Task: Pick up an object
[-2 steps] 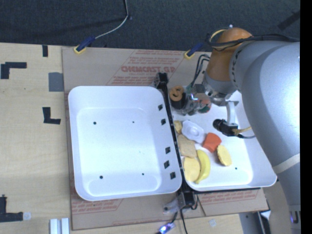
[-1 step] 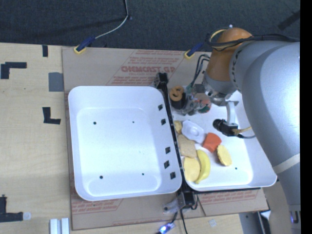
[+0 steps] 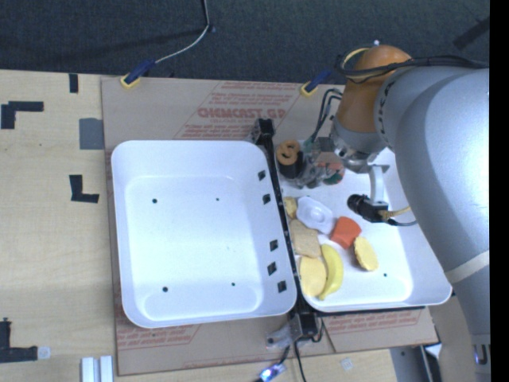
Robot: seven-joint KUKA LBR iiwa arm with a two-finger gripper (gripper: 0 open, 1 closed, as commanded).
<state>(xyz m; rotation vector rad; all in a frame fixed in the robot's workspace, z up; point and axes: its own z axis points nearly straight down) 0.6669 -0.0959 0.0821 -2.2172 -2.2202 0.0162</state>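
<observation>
My gripper point(image 3: 320, 172) hangs low over the far left part of the right bin point(image 3: 398, 289), under the orange wrist band. Nearer the front of that bin lie a white, clear-wrapped object point(image 3: 315, 212), a red-orange block point(image 3: 345, 231), a tan piece point(image 3: 305, 240), a yellow banana point(image 3: 334, 270), a yellow round fruit point(image 3: 312, 276) and a small yellow-brown piece point(image 3: 365, 254). The white object lies just in front of the gripper. The gripper's tips are blurred against the clutter, and I see nothing held.
The left bin point(image 3: 127, 213) stands beside the right one, and a black divider strip point(image 3: 273, 213) runs between them. Both bins rest on a cardboard sheet point(image 3: 223, 110). The bulky grey arm point(image 3: 445, 157) covers the right bin's right side.
</observation>
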